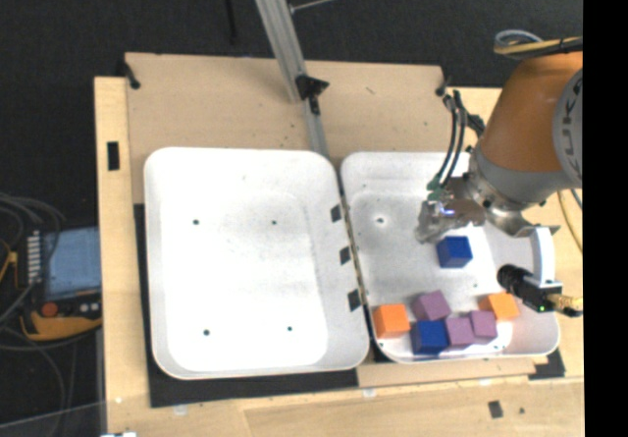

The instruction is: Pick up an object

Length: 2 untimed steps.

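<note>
So the closest candidate for a pick is the lone blue cube [453, 250], sitting in the middle of the right bin [388, 180], apart from the rest of the blocks. The gripper [437, 219] hangs just above and to the upper-left of it, close enough that it might be brushing the cube's top corner, though I honestly can't say if they touch. I also can't tell how the gripper is set, because the wrist and the cables block that part from this angle. Nothing visibly sits in it.

The rest of the pile is bunched along the near edge of the same bin: an orange block [392, 318], a second blue cube [429, 336], three purple blocks [431, 305] packed in beside it, and a smaller orange block [503, 305] out to the right. The left bin [245, 258] next door has just a few dark specks on its floor.

What could go wrong, in my opinion: the gripper looks offset from the lone cube's centre, so a straight drop from here could land on an edge and knock the cube sideways, or tip it, instead of straddling it. If it gets shoved toward the near edge, it ends up jammed in with the cluster, and then there's no room around it for a clean grab. A slick bin floor would make sliding pretty easy too.
</note>
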### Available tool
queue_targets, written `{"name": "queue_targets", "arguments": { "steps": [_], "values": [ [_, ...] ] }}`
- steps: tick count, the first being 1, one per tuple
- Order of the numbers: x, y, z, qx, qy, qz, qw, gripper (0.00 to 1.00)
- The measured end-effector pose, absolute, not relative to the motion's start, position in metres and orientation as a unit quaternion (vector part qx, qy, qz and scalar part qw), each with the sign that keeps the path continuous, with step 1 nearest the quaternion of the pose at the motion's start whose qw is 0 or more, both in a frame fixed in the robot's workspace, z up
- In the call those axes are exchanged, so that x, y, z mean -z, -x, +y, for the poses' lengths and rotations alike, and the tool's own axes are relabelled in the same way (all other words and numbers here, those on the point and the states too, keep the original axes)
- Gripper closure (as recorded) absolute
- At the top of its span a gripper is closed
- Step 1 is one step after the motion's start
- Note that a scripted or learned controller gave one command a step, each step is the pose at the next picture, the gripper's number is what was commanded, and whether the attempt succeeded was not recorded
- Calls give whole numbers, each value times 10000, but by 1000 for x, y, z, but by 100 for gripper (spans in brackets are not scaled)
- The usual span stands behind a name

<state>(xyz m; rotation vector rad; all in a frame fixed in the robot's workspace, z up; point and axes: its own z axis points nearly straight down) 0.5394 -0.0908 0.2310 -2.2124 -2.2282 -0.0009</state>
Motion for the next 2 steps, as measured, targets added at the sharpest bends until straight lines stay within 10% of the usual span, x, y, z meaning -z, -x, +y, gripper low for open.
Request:
{"name": "queue_targets", "arguments": {
  "steps": [2],
  "values": [
    [-251, -559, 19, 13, 7043, -7099, 0, 100]
  ]
}}
